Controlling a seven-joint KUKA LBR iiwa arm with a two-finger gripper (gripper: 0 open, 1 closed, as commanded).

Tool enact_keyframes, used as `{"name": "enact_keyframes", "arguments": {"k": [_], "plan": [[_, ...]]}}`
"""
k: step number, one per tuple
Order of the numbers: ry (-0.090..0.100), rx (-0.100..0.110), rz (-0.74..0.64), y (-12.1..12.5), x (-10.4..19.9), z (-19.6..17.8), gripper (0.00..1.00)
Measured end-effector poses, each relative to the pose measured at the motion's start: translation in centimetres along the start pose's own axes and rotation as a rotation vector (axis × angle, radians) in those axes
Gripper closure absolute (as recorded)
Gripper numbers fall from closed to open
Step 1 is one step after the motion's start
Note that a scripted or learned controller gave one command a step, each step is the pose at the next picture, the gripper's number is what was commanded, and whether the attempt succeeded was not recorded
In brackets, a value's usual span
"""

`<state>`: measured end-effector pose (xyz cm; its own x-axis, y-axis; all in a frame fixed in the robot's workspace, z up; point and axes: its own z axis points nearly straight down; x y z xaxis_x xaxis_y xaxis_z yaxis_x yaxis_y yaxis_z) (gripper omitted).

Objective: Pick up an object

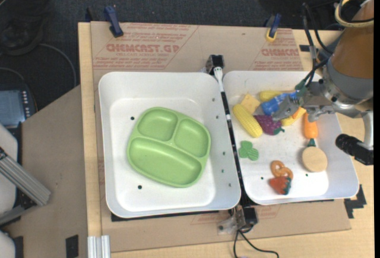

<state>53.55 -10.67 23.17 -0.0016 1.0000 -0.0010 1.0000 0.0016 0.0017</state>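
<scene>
- Right bin [332, 188] — holds a loose lot of small toy foods; left bin [113, 132] holds a green divided plate [170, 145].
- Gripper [289, 109] — low over the cluster at the back of the right bin, directly above a blue piece [270, 106] and purple grapes [269, 124]; whether the claw is spread or closed cannot be told, and nothing is seen held.
- Corn cob [247, 120] — yellow, lying at a slant just left of the grapes, touching them. Judged light, hollow plastic, stiff and smooth; best taken across its narrow middle, since its rounded ends would likely slip.
- Grapes — bumpy surface should give grip, but crowded by corn, the blue piece and a yellow piece [268, 96]; a closing claw may catch two things.
- Carrot [310, 129] — orange, near the gripper's right side; tapered, apt to squirt out.
- Round biscuit-coloured piece [314, 159], green broccoli-like piece [248, 150], pretzel [279, 169] with a red piece [279, 184] — lying apart on open floor, easier targets; the flat ones sit low, hard to get under.
- All judged feather-light, not fragile.
</scene>
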Motion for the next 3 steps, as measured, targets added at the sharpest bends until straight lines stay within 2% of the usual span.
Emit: {"name": "enact_keyframes", "arguments": {"k": [1, 2, 3], "plan": [[0.003, 0.013, 0.005, -1.0, -2.4, 14.4, 0.0], [0.0, 0.0, 0.003, -0.6, -2.3, 12.5, 1.0], [-0.004, -0.012, 0.0, 2.2, -4.5, 1.2, 1.0]]}}
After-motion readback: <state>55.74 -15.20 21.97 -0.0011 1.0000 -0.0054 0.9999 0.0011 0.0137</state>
